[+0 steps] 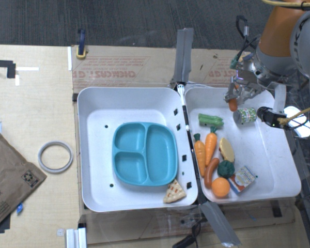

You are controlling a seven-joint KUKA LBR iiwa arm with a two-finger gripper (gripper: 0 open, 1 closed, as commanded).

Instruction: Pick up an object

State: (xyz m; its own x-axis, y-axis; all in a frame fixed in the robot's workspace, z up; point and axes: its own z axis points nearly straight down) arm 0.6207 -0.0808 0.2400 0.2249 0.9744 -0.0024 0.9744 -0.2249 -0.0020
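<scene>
My gripper (235, 98) hangs over the far part of the right bin (279, 190), fingers pointing down. A small orange piece (232, 105) shows between the fingertips, lifted off the bin floor. Just right of it lies a small green-grey can (244, 115). Below them in the same bin lie a green vegetable (211, 120), two carrots (211, 143) (200, 156), a pale potato-like piece (227, 150), a red sausage (212, 172), a dark green broccoli (226, 168), an orange (220, 187) and a small packet (243, 179).
The left bin (93, 138) holds a teal divided plate (144, 154) and a pizza slice (174, 192) by its near right corner. A tape ring (55, 156) and a brown cardboard box (5, 174) lie on the bench to the left.
</scene>
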